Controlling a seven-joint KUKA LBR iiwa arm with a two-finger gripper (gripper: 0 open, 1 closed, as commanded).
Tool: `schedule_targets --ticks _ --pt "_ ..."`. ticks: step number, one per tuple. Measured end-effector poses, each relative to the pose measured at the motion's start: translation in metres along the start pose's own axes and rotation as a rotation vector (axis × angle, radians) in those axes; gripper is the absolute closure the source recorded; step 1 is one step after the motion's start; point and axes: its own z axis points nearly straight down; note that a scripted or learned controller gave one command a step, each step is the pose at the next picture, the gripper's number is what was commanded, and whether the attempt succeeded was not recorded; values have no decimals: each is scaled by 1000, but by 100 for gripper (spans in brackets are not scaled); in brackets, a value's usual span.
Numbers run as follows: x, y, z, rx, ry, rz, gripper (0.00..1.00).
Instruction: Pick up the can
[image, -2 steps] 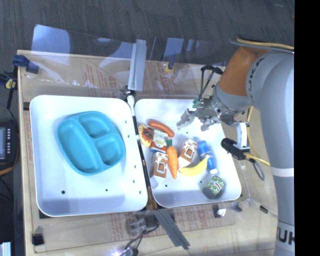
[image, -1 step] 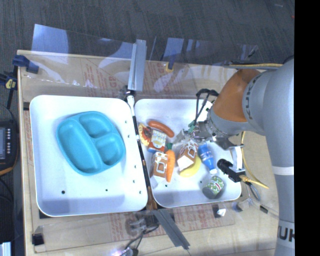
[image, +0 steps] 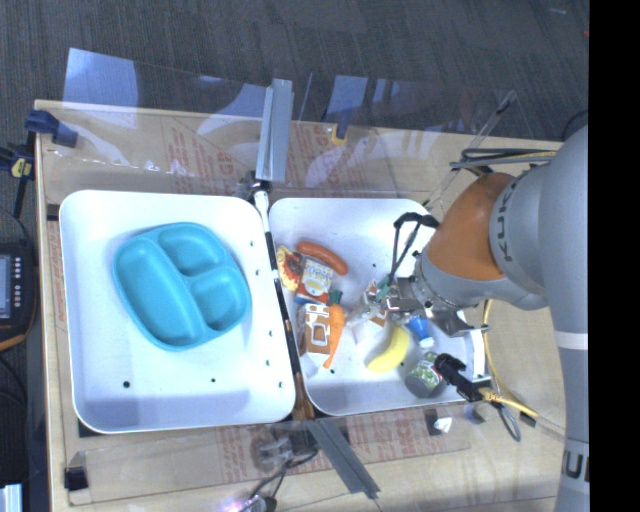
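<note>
The can (image: 424, 376), small with a greenish label, lies near the front right corner of the right bin (image: 340, 400), just right of a yellow banana (image: 389, 350). My gripper (image: 384, 298) hangs low over the middle of the right bin, up and to the left of the can and apart from it. The gripper sits above the banana's far end, and the grey arm with its orange band (image: 470, 240) hides the bin's right side.
Also in the right bin lie a sausage (image: 322, 254), a printed packet (image: 316, 280), a carrot (image: 335, 330), a small carton (image: 316, 328) and a blue-and-white item (image: 418, 327). The left bin (image: 90, 390) holds a blue divided tray (image: 180, 283).
</note>
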Motion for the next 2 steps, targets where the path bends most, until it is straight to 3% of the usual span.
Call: schedule_targets --ticks 1,2 --pt "0 0 -8 4 0 -6 100" --pt "36 71 -110 4 2 199 100"
